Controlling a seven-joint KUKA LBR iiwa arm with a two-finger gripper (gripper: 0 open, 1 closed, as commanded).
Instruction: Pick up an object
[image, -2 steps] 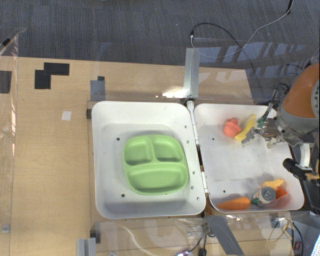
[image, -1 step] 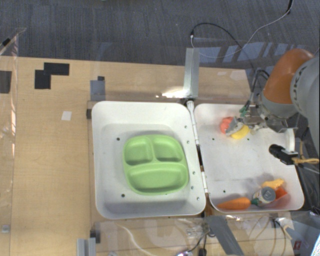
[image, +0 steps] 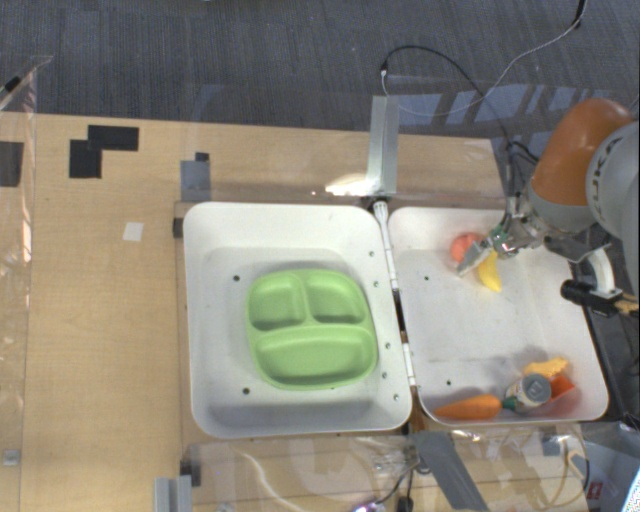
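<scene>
My gripper (image: 484, 252) is low in the back part of the right bin (image: 500, 340), reaching in from the right under the arm's orange band. It sits right at two small items: a red-pink rounded object (image: 464, 244) on its left and a yellow banana-like piece (image: 490, 277) just below it. The gripper overlaps both, and I cannot tell whether either is held. An orange carrot (image: 468, 407) lies along the right bin's front edge.
A cluster of small items (image: 541, 385), yellow, orange and grey, sits in the right bin's front right corner. The left bin (image: 210, 300) holds a green divided plate (image: 310, 328). A metal post (image: 384, 140) stands behind the seam between the bins.
</scene>
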